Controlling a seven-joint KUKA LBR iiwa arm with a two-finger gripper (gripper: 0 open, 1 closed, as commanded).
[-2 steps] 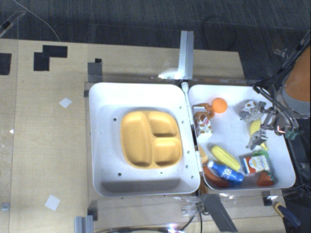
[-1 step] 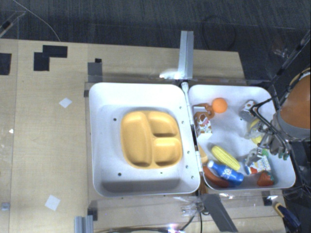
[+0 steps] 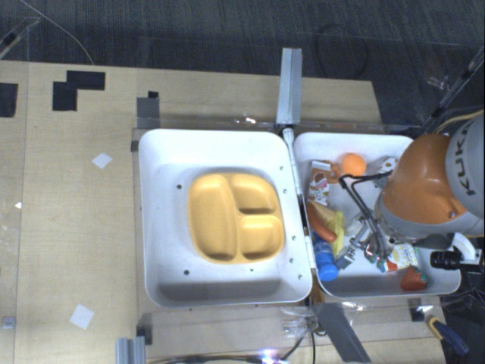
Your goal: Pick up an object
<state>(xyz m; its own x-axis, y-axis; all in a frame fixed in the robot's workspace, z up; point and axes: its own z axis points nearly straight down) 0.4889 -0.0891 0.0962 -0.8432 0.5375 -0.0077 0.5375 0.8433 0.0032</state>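
Single fixed camera above bench [image 3: 68, 226], looking down at slight slant. Moderate distance: both white bins fully in frame, left bin [image 3: 159, 203] centre, right bin [image 3: 447, 283] beside it. Arm [image 3: 428, 180] enters from right edge. Dark floor along top.

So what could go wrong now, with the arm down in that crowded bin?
The pincer sits low in the right bin among tightly packed items, so it may nudge the blue object or orange ball rather than grip one. It could also catch two things together, or scrape the bin floor.
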